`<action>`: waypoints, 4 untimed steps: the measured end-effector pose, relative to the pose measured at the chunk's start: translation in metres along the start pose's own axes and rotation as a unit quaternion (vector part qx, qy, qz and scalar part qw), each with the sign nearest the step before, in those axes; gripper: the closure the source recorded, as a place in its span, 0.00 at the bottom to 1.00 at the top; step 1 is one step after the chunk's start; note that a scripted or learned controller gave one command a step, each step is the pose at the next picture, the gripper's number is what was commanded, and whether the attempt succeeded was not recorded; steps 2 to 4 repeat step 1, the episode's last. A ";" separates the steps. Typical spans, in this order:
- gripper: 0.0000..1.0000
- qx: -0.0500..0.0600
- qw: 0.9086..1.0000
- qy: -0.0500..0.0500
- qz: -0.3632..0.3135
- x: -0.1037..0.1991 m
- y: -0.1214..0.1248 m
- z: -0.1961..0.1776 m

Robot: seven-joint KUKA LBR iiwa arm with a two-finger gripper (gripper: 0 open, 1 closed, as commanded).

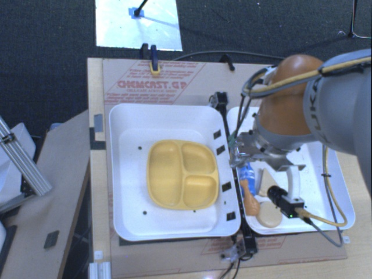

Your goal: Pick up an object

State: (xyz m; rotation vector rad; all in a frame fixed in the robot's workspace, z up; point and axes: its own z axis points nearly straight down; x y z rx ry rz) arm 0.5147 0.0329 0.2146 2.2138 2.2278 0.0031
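The grey arm point(343, 97) comes in from the right and bends down over the right bin point(311, 179). A big orange band point(290, 97) sits round the arm above the wrist. The gripper point(243, 156) hangs low at the left side of this bin, close to the wall next to the other bin. The arm is on top of it and hides most of it, so I cannot tell if the gripper is wide or narrow, or if it holds a thing.

The things to pick up lie in the right bin, all on its left side. A small blue thing point(246, 172) lies just under the gripper. An orange thing point(250, 197), long like a carrot, lies just beside it, nearer the front. A round tan thing point(269, 215) lies at the front of the bin, just beside the orange thing. A pale flat block point(267, 182) lies next to the blue thing, on its right.

The left bin point(119, 156) holds a yellow plate point(183, 174) with three parts. The plate lies flat in the middle of the bin.

Small black clips point(221, 150) sit in a row on the wall between the two bins. A brown board point(151, 83) with red letters lies under both bins. A blue and yellow clamp point(154, 60) grips its far edge. Past it, a shiny sheet point(138, 16) lies on the dark floor
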 end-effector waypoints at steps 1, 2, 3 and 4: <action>1.00 0.000 1.000 0.000 0.001 0.052 0.021 -0.009; 1.00 0.000 1.000 0.000 0.001 0.052 0.021 -0.009; 1.00 0.000 1.000 0.000 0.001 0.052 0.021 -0.009; 1.00 0.000 1.000 0.000 0.001 0.052 0.021 -0.009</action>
